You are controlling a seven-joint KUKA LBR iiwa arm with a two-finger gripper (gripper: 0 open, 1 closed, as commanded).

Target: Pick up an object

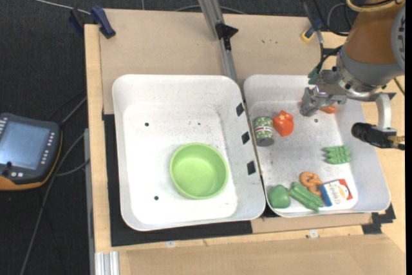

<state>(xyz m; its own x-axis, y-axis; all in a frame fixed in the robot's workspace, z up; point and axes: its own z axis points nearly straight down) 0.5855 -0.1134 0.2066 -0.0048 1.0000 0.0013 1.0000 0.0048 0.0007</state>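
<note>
Over right bin (360,203), my tool (311,104) hovers, grip state unclear to me. Risk: descent clips orange toy (283,123) or small can (262,130) alongside, knocking both aside.

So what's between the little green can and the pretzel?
Nothing sits between the can and the pretzel: the camera view shows bare white bin floor there, lightly speckled.

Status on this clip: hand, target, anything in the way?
Hand low over right bin, nothing seen in it. Orange toy and can just beside it, untouched. Green bowl alone in left bin.
</note>
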